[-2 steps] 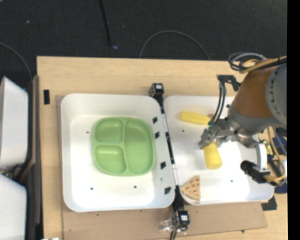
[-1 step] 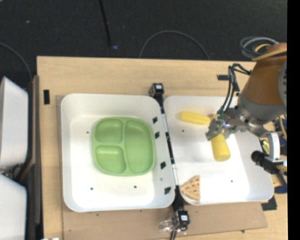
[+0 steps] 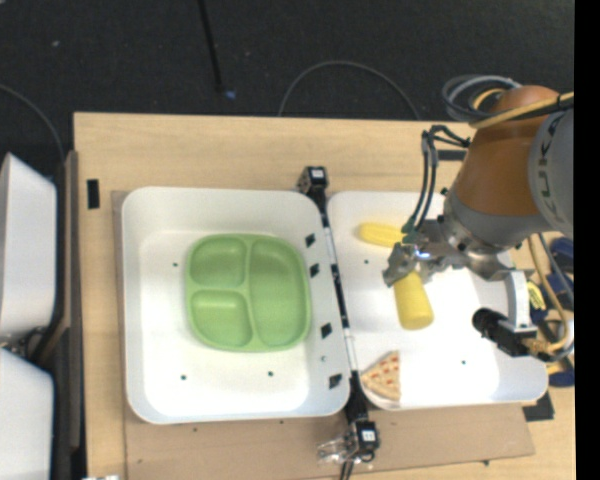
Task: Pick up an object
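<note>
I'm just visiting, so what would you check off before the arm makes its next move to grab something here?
1. End effector over the right bin: ok.
2. A target close by: ok, the yellow cylinder lies just below it.
3. Cylinder between the fingers: cannot tell, the wrist hides them.
4. Other items clear of the cylinder: ok, the yellow banana-like piece and the pizza slice lie apart from it.
5. Green divided plate out of the way: ok, it sits in the left bin.
</note>
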`<state>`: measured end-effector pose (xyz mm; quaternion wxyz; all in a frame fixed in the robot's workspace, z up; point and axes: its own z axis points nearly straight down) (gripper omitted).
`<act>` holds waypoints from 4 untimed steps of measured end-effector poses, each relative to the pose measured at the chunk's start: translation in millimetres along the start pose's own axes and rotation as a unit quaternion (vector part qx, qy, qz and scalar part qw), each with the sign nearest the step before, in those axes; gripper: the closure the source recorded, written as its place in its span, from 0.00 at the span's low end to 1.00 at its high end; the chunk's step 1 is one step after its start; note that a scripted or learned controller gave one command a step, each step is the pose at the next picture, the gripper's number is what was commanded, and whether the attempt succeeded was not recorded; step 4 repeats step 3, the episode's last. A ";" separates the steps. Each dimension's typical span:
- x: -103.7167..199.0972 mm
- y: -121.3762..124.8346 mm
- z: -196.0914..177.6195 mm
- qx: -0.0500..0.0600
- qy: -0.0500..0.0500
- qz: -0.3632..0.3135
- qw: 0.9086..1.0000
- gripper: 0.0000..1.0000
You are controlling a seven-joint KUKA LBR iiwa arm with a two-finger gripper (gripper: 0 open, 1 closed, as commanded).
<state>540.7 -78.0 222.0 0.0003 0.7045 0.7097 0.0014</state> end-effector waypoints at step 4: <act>153.2 -13.0 -4.1 0.001 0.000 0.000 1.000 1.00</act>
